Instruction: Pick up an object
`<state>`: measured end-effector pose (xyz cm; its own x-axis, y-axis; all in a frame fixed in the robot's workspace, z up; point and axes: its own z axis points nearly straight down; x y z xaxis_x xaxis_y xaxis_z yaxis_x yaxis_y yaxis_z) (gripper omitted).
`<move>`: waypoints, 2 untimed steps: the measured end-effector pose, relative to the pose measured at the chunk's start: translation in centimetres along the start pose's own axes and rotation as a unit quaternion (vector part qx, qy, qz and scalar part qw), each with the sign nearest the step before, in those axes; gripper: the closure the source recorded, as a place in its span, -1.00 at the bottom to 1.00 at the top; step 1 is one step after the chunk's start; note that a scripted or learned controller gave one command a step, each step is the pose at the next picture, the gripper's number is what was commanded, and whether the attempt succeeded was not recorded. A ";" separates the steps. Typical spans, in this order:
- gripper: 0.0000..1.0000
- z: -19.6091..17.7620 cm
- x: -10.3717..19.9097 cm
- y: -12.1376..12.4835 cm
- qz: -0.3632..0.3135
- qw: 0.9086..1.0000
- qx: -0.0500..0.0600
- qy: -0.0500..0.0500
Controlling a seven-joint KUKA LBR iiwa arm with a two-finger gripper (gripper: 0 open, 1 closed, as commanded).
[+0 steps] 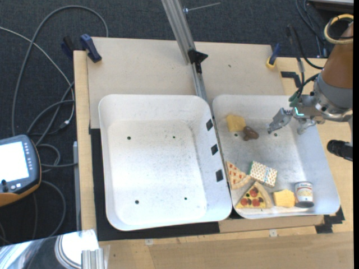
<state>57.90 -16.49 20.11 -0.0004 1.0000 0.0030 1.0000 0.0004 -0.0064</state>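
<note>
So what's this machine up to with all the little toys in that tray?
A robot arm reaches in from the right, with its claw over the right-hand bin, next to a yellow block and a small brown piece. It holds nothing yet. More toys sit along the near edge: pizza slices, a patterned square, another yellow block and a small can. The left bin is beside it.

High slanted view over both bins [112,108]

Bench [146,72]: pale wood, bare at the back.
Bins: left bin [112,150] and right bin [320,167] sit side by side on it, touching.
Mat [168,228]: black, peeks out beneath the bins' front edge.
Clamps: blue one [91,47] back-left, another [274,55] back-right.
</note>
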 end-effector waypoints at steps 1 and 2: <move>-1.00 -0.3 0.0 0.1 0.000 1.000 -0.002 -0.001; -1.00 4.2 -0.1 -0.6 0.000 1.000 0.000 0.000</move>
<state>57.28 -16.56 15.88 0.0004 1.0000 0.0025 1.0000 -0.0004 -0.0066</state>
